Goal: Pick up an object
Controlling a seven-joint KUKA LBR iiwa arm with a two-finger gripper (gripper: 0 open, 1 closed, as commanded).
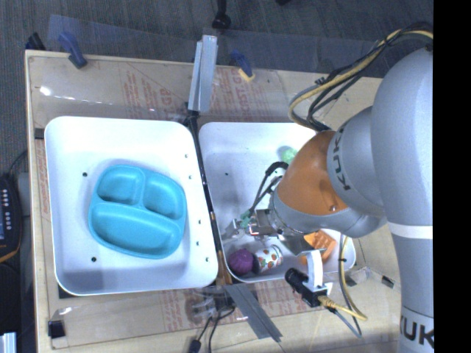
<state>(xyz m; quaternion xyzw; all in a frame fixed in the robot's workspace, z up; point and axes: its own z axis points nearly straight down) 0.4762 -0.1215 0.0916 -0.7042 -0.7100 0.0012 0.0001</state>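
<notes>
1. Near edge of right bin (221, 153): purple round object (240, 260) in the near-left corner, touching a small patterned cup-like object (269, 257) on its right.
2. Orange item (324, 240) just right of those, partly hidden under the arm.
3. Gripper (247, 226) sits low in the right bin, just above the purple object; grip state: can't tell, nothing visibly held.
4. Green object (286, 154) at the far side, half hidden by the wrist.
5. Left bin (66, 138): blue divided tray (137, 210), centred.
</notes>
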